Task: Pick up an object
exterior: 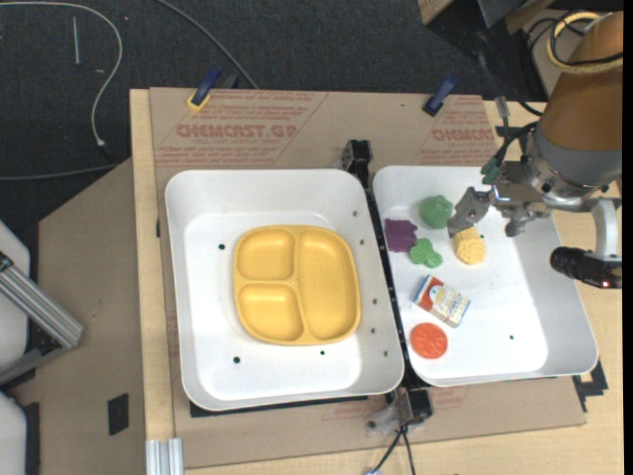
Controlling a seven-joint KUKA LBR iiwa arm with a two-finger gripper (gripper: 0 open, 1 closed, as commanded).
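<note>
My gripper (491, 218) hangs over the upper part of the right bin (534, 310), its fingers spread open with nothing between them. A yellow knobbly corn-like toy (471, 249) lies just below and left of it, close to the left fingertip (463, 218). A round green toy (435, 210) sits to the gripper's left. Further left lie a purple piece (400, 234) and a small green piece (426, 254). Lower in the bin are a red, white and blue packet (441, 301) and an orange-red disc (428, 340).
The left bin (198, 236) holds a yellow divided plate (297, 285). A black clamp (356, 153) sits at the top between the bins. The arm's orange band (584, 97) and grey wrist stand over the right bin's upper right corner.
</note>
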